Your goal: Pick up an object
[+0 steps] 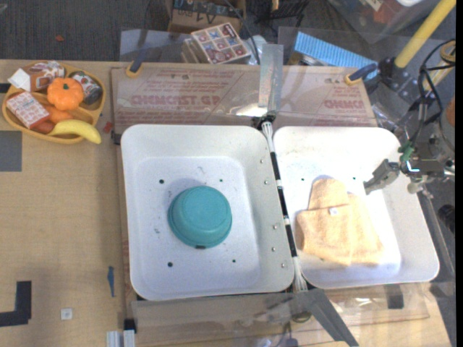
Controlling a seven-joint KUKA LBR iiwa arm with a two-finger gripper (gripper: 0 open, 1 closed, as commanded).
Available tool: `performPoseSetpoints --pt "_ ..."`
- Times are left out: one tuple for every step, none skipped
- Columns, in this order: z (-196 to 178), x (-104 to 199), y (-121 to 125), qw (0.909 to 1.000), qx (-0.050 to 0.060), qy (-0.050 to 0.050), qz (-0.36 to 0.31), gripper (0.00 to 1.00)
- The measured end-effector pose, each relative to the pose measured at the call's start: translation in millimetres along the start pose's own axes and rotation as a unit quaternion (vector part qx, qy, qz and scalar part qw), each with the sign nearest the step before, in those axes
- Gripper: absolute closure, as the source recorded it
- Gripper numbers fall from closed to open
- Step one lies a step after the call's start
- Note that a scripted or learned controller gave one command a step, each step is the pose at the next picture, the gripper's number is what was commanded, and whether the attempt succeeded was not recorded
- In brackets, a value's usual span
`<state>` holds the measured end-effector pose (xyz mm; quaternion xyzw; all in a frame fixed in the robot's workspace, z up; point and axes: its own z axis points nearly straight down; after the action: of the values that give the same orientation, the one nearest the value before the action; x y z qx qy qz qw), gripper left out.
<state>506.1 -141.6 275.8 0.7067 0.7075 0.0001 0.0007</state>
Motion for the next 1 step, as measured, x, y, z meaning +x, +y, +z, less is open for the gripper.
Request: performPoseSetpoints --pt "124.0 37.7 78.0 1.0000 0.001 0.000 0.003 0.00"
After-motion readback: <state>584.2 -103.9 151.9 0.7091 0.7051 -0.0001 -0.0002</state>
